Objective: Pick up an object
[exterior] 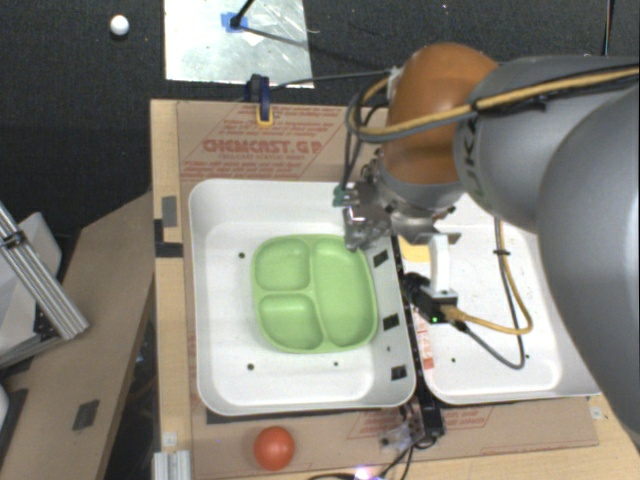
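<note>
Where the grey arm reaches in past its orange band, the tool hangs over the far right corner of the green tray, close to its rim; whether it is open or closed cannot be told. The tray is pale green, glossy, with rounded corners and three compartments: two small ones on the left and one long one on the right. It lies flat in the left white bin. An orange ball sits on the bench in front of that bin.
</note>
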Action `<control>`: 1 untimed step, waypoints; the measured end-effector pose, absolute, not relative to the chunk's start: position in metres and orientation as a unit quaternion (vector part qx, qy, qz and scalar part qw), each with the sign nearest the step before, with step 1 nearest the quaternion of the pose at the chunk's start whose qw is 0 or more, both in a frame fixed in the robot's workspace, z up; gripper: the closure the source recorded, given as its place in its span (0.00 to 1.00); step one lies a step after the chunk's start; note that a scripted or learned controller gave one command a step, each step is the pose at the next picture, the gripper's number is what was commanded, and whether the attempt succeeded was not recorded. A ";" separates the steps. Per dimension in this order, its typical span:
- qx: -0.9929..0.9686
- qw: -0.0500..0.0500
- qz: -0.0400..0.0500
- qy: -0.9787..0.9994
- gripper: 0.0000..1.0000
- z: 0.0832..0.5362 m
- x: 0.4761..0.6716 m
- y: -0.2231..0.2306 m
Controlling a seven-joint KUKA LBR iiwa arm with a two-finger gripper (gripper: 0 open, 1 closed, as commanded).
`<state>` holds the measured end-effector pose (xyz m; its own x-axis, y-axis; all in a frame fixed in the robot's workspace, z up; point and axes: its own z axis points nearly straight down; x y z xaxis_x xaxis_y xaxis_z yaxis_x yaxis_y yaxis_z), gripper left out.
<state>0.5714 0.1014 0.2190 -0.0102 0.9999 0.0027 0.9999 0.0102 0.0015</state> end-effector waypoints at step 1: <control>-0.706 0.000 -0.001 -0.709 0.00 0.219 0.572 0.098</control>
